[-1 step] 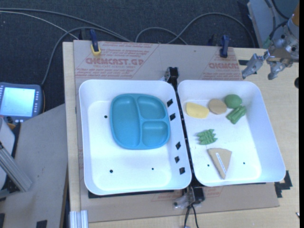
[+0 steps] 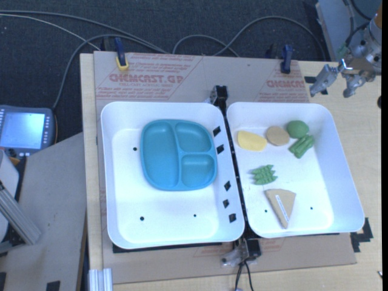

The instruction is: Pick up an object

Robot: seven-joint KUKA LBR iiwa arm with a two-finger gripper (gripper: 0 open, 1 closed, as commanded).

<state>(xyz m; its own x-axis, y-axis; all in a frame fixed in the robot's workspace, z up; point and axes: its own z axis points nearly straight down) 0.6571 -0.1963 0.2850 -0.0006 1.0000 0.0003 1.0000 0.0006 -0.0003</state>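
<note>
The right bin (image 2: 339, 162) holds several toy foods: a yellow piece (image 2: 251, 140), a tan round piece (image 2: 278, 136), a green broccoli-like piece (image 2: 299, 137), a small green leafy piece (image 2: 264, 174) and a tan wedge (image 2: 280, 205). My gripper (image 2: 336, 83) hangs at the upper right, above and beyond the right bin's far right corner. Its two fingers are spread apart with nothing between them.
The left bin (image 2: 121, 180) holds a blue divided plate (image 2: 179, 154). Black clips line the seam between the bins. Two clamps (image 2: 121, 59) hold the board at the back edge. A grey pendant with a screen (image 2: 24, 129) lies at the far left.
</note>
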